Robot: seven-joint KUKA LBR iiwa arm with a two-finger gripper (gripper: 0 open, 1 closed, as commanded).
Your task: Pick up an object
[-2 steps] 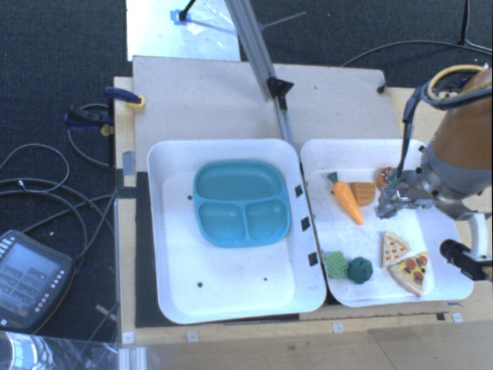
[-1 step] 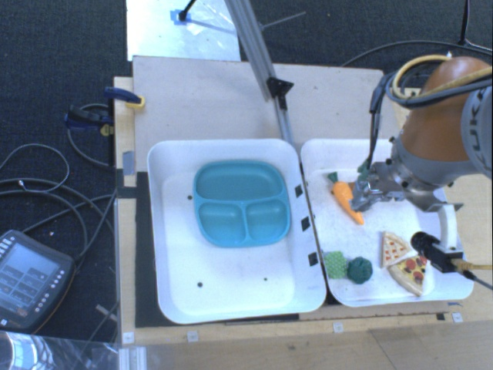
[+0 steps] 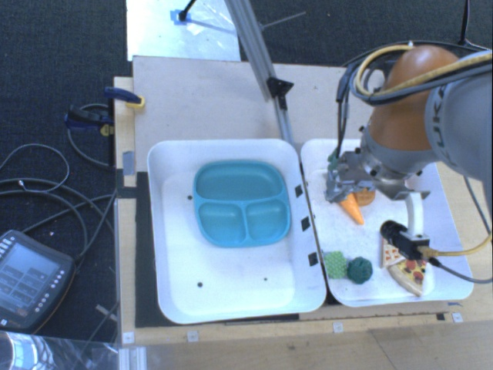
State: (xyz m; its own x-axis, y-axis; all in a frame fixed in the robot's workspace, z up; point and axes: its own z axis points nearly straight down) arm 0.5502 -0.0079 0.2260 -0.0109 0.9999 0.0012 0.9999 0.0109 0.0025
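Carrot (image 3: pixel 353 208) is lying in the right bin (image 3: pixel 454 284) w/ the gripper (image 3: pixel 340 192) hanging right over its top end, jaws hidden so can't tell, prob. needing a squeeze & lift next.

**Arm low over the right side, wrist pointing down**

You see the arm (image 3: pixel 431 106) reaching in from the right, its grey links bent over and the orange band bulging just above the wrist. Yellow and black cables loop around that upper section. The wrist drops steeply downward, ending in the gripper (image 3: pixel 341 191), which sits low with its metal body facing you. You cannot make out how its jaws stand.
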